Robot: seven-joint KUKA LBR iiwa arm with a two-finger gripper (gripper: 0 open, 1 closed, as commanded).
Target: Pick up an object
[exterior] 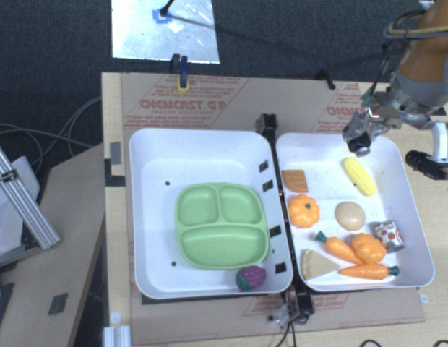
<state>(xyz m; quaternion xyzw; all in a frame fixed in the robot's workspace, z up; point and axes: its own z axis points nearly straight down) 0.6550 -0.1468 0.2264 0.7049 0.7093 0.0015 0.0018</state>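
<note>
My gripper hangs over the far right corner of the right bin, just above and left of a yellow corn cob. Nothing is visibly held in it. In the same bin lie a tan cracker, an orange pumpkin, a beige egg-shaped piece, an orange pepper, two carrots, a pale cheese wedge and a small red-and-white carton.
The left bin holds a green divided plate and a purple fruit at its near edge. A black divider with clips runs between the bins. A silvery sheet lies beyond the bench.
</note>
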